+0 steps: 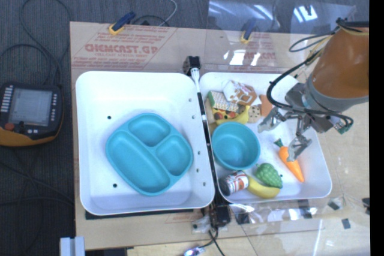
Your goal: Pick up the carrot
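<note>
Arm [342,66] in from right, over right bin [321,186]. Gripper [287,132] fingers spread open, nothing between them. One fingertip [298,148] just above carrot [291,165], maybe touching, hard to tell. Carrot lies flat at right side of right bin, tip toward near right corner. Teal bowl [235,145] left of carrot. Banana [262,189], green fruit [269,175], can [236,181] along front. Left bin [96,189] holds teal divided plate [150,153].
</note>
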Controlling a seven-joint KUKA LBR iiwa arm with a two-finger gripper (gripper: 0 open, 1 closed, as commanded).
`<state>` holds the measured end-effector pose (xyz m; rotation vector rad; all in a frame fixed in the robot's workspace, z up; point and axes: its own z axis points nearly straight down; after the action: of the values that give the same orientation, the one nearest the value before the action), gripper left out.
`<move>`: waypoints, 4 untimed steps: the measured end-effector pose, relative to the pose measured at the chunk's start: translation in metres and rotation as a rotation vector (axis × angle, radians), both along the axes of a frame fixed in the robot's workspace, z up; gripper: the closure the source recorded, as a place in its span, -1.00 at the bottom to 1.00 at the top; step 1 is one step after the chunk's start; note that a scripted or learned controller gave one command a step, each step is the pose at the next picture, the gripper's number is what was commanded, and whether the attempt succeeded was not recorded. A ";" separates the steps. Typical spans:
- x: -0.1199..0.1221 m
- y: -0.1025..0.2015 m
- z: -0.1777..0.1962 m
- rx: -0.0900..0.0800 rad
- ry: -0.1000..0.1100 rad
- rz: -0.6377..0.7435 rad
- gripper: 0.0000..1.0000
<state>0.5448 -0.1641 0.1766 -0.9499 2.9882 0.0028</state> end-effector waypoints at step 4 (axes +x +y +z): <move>-0.026 -0.047 -0.064 -0.004 -0.020 0.057 1.00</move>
<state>0.5186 -0.2114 0.1122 -1.0294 2.9432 -0.0121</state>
